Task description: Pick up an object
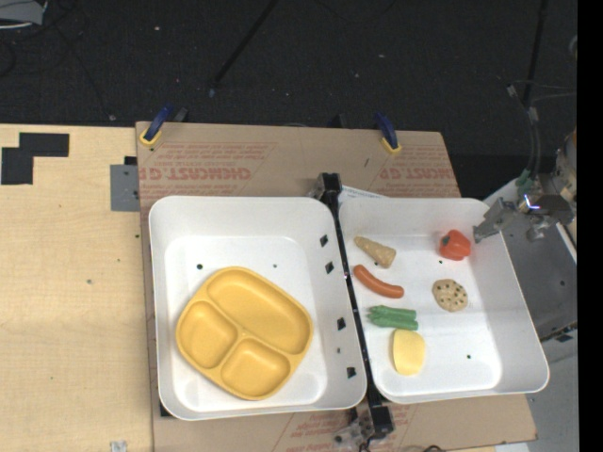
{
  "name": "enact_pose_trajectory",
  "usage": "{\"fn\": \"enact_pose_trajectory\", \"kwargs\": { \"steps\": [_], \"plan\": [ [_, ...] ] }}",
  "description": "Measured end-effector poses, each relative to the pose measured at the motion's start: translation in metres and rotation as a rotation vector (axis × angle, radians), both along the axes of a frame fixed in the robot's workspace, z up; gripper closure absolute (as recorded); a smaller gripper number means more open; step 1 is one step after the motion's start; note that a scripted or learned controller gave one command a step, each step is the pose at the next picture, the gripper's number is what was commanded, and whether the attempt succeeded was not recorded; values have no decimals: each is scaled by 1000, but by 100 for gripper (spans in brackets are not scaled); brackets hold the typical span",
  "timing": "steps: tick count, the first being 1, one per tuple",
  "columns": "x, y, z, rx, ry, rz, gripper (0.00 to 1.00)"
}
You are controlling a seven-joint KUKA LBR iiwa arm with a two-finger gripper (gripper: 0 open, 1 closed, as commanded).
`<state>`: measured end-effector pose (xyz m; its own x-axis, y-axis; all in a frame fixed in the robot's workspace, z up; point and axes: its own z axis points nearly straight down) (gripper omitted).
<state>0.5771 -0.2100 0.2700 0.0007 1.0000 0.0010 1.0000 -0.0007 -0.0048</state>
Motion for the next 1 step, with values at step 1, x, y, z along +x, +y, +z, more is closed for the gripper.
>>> {"fn": "enact_pose_trajectory", "kwargs": {
  "steps": [1],
  "plan": [
    [1,0,2,-1,-5,0,0]
  ]
}}
